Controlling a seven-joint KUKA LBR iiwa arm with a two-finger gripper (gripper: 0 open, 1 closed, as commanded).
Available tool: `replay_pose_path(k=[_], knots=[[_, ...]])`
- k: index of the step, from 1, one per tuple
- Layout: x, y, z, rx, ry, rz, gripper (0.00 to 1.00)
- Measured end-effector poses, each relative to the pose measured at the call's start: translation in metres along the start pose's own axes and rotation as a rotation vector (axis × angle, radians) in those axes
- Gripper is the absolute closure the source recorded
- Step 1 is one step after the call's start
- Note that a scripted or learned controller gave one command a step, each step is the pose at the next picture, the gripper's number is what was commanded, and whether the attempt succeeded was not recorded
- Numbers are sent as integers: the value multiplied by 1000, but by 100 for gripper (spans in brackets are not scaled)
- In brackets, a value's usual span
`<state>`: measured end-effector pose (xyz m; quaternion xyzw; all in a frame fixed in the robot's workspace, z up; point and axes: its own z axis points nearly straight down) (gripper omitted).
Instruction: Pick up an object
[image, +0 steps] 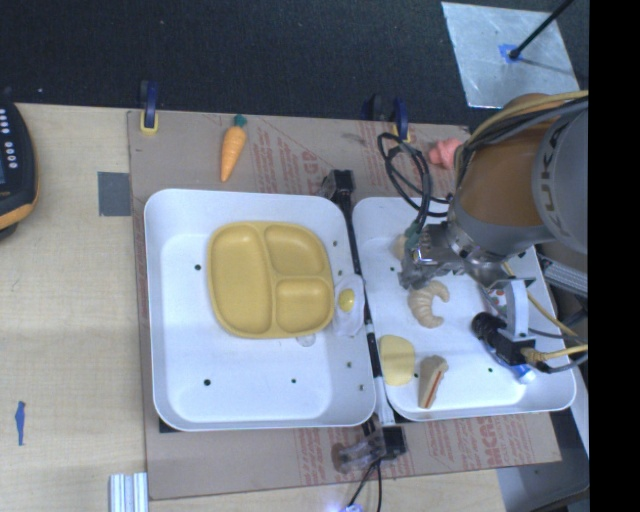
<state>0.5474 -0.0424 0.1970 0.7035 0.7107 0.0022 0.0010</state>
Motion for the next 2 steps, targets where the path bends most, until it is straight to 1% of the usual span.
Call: replay_pose_path(k=[1,2], knots=[[-4,-1,5,8,-1,6,0],[-57,5,111,15,-2,9,0]])
